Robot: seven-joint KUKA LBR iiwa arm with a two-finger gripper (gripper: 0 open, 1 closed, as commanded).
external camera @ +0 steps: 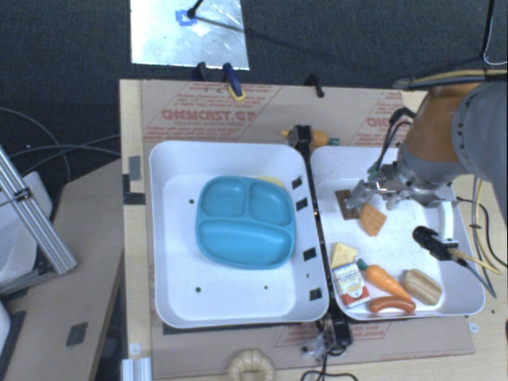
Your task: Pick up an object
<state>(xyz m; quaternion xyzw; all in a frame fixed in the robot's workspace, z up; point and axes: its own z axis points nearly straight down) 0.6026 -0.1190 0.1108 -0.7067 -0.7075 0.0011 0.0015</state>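
**Single arm over the right bin, tool above a cracker**

The grey arm (468,133) enters from the right edge of the surface (206,113), a brown printed board that carries two white bins side by side. The tool (376,196) hangs over the far half of the right bin (468,292), close above an orange cracker (371,220) and a brown square piece (344,205). Whether the tool is open or closed cannot be told, and nothing is seen held in it.

The cracker lies just nearer than the tool, and the brown square piece lies just beside it, toward the bin's left wall. The other loose objects are gathered along the near edge of the right bin:
- a pale yellow cheese wedge (343,254) by the left wall;
- a small red-and-white carton (350,283) near the near-left corner, just beyond the wedge;
- a carrot (383,279) just beside the carton;
- a red sausage (390,305) against the near wall;
- a bread roll (421,286) toward the near-right corner.

The left bin (171,292) holds a blue divided plate (244,221) at its centre, with a pale yellow object (274,181) showing at the plate's far edge.
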